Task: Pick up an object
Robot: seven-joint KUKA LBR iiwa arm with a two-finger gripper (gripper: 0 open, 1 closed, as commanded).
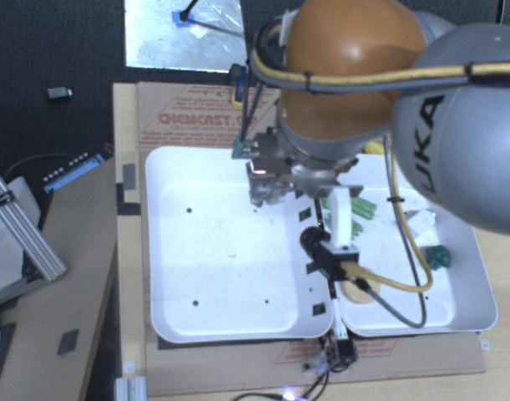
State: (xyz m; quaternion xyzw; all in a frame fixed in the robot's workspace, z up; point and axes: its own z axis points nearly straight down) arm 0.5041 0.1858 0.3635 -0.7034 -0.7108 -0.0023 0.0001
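The grey arm with its orange band reaches in from the right and hangs over the inner edge of the right bin. Its gripper points down at the far right part of the left bin, close to the divider. Beside the arm in the right bin lie a light green ridged piece, a dark green object, a white scrap, a tan round thing and a bit of yellow. The arm hides much of that bin.
A yellow cable and a black cable loop down from the wrist over the right bin. Both bins rest on a cardboard sheet. A metal frame stands at the far left.
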